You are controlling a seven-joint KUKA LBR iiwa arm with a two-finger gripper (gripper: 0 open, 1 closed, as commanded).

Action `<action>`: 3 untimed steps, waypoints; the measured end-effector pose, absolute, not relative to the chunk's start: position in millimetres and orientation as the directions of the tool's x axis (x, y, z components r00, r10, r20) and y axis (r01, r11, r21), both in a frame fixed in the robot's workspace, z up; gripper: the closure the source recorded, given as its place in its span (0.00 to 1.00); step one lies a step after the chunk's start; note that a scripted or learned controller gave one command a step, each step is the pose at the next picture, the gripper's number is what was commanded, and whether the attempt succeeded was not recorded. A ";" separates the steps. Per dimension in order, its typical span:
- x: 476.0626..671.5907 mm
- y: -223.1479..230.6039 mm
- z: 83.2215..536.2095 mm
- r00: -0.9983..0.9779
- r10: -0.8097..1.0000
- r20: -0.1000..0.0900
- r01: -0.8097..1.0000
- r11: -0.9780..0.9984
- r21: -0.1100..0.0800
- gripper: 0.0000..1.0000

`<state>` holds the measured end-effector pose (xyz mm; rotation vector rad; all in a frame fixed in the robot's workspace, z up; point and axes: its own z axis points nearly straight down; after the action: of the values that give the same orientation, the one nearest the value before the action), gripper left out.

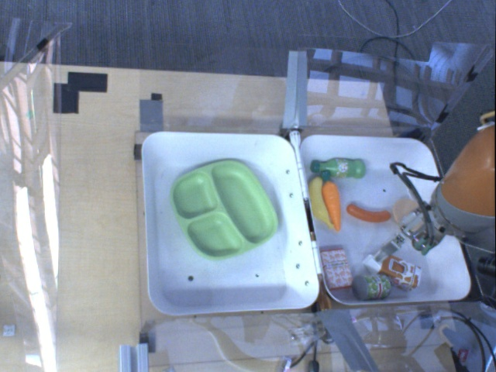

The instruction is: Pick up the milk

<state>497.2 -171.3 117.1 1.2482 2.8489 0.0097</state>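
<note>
Judging the milk carton (pixel 401 272) light but crushable, I would grip its flat sides; it lies just below my gripper (pixel 395 246), whose state I cannot tell.

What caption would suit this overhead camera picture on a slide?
Robot gripper reaching toward a small milk carton in the right bin, beside a green divided plate.

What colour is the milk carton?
White with orange print, in the camera view: the small milk carton by the gripper.
</note>
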 end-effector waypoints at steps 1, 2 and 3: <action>496.3 -109.1 93.1 -0.650 0.760 -0.030 0.759 0.650 0.017 0.00; 496.6 -106.5 103.3 -0.655 0.756 -0.017 0.756 0.655 0.015 1.00; 496.0 -144.8 380.3 -0.854 0.519 -0.016 0.519 0.855 0.005 1.00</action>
<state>496.0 -144.8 380.3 0.8429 3.0091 0.0000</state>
